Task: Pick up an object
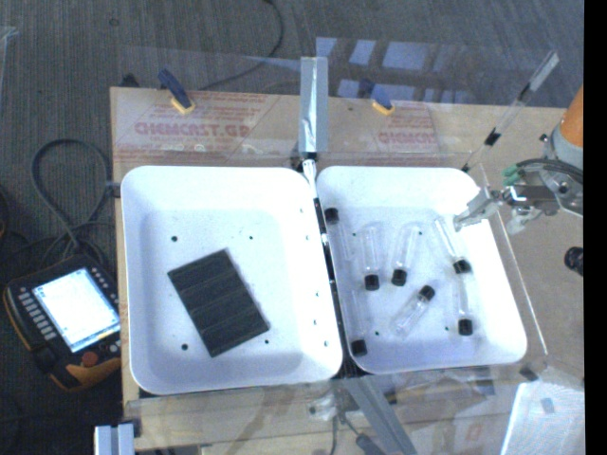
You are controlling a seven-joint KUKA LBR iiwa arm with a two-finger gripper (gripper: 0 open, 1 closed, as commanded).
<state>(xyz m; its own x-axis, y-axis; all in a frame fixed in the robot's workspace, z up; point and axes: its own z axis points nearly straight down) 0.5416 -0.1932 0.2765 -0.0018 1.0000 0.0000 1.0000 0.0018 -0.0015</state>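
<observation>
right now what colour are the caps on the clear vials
Black caps on clear plastic vials, camera view.

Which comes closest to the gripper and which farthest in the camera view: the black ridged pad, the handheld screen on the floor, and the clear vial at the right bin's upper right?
Measured from the gripper at the right bin's upper right edge:
1. Clear vial, just below-left of it in the right bin.
2. Black ridged pad, across in the left bin.
3. Handheld screen, on the floor at far left.
</observation>
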